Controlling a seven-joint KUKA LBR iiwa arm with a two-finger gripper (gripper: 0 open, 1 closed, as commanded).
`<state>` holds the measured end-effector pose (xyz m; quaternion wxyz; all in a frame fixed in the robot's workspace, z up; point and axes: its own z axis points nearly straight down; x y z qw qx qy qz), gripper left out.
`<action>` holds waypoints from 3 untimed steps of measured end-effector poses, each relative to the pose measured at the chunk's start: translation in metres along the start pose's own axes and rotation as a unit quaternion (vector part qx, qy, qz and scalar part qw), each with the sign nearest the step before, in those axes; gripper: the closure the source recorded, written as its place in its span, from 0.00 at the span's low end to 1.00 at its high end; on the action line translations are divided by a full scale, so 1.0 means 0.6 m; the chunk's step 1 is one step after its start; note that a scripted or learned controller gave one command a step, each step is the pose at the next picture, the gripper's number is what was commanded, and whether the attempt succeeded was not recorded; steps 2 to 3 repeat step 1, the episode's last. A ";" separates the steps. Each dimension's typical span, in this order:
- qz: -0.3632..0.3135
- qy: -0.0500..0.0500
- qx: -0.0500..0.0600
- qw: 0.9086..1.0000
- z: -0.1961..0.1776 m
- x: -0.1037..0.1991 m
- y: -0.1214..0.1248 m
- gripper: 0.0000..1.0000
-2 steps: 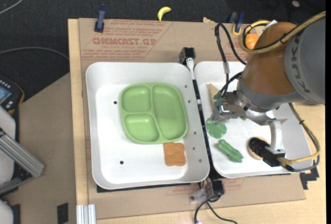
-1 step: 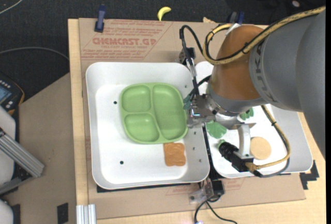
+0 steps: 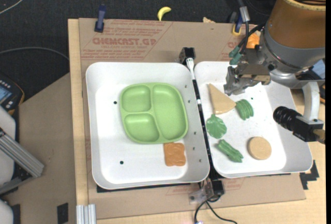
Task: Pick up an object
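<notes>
Camera view: desk (image 3: pixel 129 42) carries two white bins side by side. Left bin (image 3: pixel 103 130) holds a green divided plate (image 3: pixel 153 113) near its centre, w/ an orange waffle-like piece (image 3: pixel 175 154) just beside the plate at approx 5 o'clock. Right bin (image 3: pixel 289 155) holds five small toy foods: a tan wedge (image 3: pixel 220 99) toward the bin's 10 o'clock, a ridged green piece (image 3: pixel 244 109) just beside it at 3 o'clock, a leafy green piece (image 3: pixel 216 127) below the wedge at 6 o'clock, a long green pod (image 3: pixel 229 150) further toward 6, and a round tan cookie (image 3: pixel 259 148) at approx 4 o'clock from bin centre.

The arm comes in from 3 o'clock; the pincer (image 3: pixel 234 86) hangs low over the right bin's upper part. How far it is open can't be told from this angle, and nothing shows between its tips.

Likely target is the wedge. Its upper right corner lies just beside the pincer tip, toward 7 o'clock from it; touching or not, can't tell. Ridged green piece sits near, at approx 5 o'clock from the tip.

Handling, as a judgement: wedge looks like light, rigid plastic, smooth, prob. slippery and not fragile. It lies flat, so it may skid on the bin floor when nudged. Best hold would be across the two long slanted edges near mid-body, not at the thin point, where the grip could squeeze it out.
</notes>
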<state>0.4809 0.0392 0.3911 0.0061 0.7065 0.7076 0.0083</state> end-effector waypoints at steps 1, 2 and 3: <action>0.001 -0.002 0.008 1.000 0.021 -0.005 0.044 1.00; 0.001 -0.002 0.008 1.000 0.021 -0.005 0.044 1.00; 0.001 -0.002 0.008 1.000 0.021 -0.005 0.044 1.00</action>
